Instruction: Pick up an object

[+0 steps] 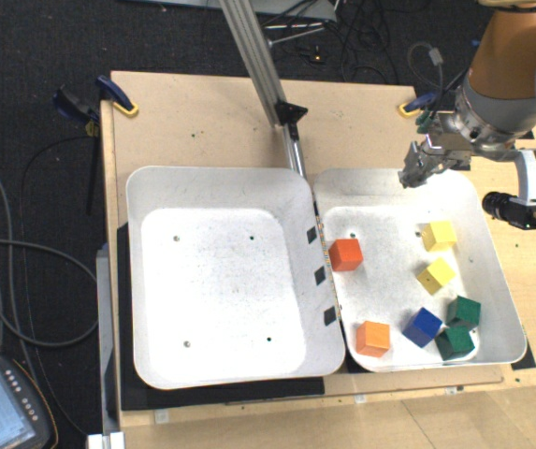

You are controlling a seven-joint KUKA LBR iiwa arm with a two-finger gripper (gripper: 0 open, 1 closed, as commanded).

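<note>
From my seat I see the gripper [418,172] hanging over the far edge of the right bin [380,215], just under the orange band of the arm [511,50], which comes in from the right. I cannot tell from this slant how its end stands, and I see no block caught in it.

All the blocks lie in the right bin. A red-orange cube [346,253] sits near the bin's left wall, about midway along it. An orange cube [372,338] rests toward the near left corner. Just right of that is a blue cube [424,326], and beside it two green cubes: one [465,311] slightly farther away, the other [454,343] nearer, close against the near right rim; whether the two touch I cannot tell. Two yellow cubes sit in the right half: one [438,235] farther, one [435,274] nearer and tilted on the sloping floor. The nearest block to the gripper is the farther yellow one, and they are well apart.

The left bin [146,279] lies beside the right one, their edges overlapping at the middle. A metal pole [253,50] slants across the far side of the bench [202,120].
</note>
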